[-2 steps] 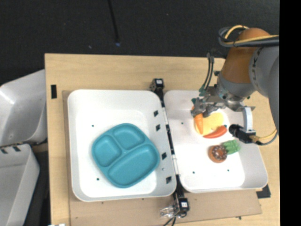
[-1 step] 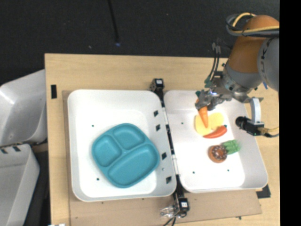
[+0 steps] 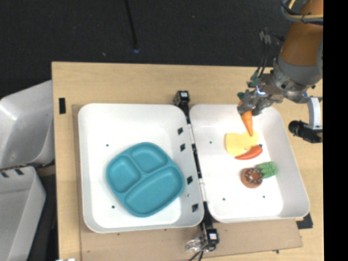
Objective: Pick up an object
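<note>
Carrot (image 3: 248, 123) hangs clamped between the fingers of my pincer (image 3: 251, 109), raised over the right bin (image 3: 217, 162), its tip near the yellow cheese wedge (image 3: 239, 143). Red pepper (image 3: 248, 154), doughnut (image 3: 252, 177) and green leaf (image 3: 267, 169) lie below. A blue divided plate (image 3: 144, 178) sits in the left bin (image 3: 92, 145).

The plate (image 3: 144, 178) took up the middle and lower part of the left bin (image 3: 87, 162), leaving bare floor along the bin's top and left edges. In the right bin (image 3: 288, 200), the carrot (image 3: 248, 122), cheese (image 3: 241, 142), pepper (image 3: 248, 154), donut (image 3: 252, 177) and greens (image 3: 268, 169) crowded the upper right, with the gripper (image 3: 251, 104) at the carrot's top. The floor between those items and the plate, and below the donut, lay open.
</note>
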Available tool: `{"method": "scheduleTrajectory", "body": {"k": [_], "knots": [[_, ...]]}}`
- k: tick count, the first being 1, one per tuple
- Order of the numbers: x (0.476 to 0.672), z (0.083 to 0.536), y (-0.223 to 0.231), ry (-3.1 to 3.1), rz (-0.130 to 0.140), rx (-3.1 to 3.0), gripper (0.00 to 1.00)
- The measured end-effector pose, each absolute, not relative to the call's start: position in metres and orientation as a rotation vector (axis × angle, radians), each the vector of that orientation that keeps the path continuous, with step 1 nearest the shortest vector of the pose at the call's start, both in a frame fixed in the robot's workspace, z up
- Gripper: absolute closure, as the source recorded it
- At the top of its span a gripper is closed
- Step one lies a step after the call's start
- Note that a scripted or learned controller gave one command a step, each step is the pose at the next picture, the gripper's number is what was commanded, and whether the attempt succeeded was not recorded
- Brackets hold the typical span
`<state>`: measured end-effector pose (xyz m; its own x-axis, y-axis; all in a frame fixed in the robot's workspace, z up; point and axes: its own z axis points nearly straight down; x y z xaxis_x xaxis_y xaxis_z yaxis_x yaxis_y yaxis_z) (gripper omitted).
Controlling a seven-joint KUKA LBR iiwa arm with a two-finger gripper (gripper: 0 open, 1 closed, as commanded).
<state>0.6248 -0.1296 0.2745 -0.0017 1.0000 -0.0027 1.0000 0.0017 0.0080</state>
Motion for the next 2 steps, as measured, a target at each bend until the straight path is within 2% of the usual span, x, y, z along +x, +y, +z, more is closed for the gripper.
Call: {"method": "scheduleTrajectory", "body": {"k": [2], "knots": [[0.589, 0.244, -0.032, 2.227, -0.002, 2.218, 1.0]]}}
